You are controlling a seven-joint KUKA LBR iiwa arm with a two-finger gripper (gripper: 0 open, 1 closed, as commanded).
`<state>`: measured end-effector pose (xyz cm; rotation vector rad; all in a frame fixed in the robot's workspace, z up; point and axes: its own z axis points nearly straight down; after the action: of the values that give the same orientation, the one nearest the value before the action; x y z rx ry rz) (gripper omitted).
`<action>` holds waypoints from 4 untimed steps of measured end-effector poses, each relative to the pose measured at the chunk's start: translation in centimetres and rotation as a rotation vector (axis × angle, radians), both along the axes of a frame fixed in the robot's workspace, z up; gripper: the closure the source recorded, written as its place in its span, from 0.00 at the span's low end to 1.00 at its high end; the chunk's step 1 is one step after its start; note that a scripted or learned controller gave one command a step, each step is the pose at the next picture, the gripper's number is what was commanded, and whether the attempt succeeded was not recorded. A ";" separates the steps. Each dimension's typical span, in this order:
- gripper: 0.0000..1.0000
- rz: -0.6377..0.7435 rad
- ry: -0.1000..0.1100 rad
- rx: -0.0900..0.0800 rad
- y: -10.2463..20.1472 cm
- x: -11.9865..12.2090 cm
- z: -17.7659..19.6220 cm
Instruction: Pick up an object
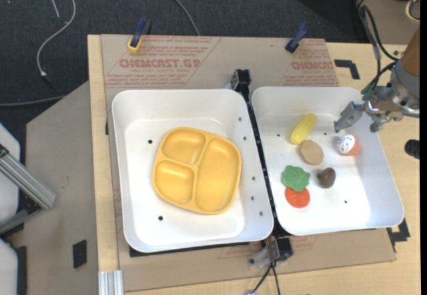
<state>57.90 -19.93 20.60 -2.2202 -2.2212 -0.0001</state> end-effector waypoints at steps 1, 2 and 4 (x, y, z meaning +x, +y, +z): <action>0.00 0.000 0.000 0.000 0.0 0.0 0.0; 0.00 -0.001 0.005 0.002 -0.3 -0.5 -6.0; 0.00 0.000 -0.002 0.001 -0.8 -1.4 -11.7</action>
<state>56.54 -20.70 8.90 -2.2211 -2.2214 -0.0027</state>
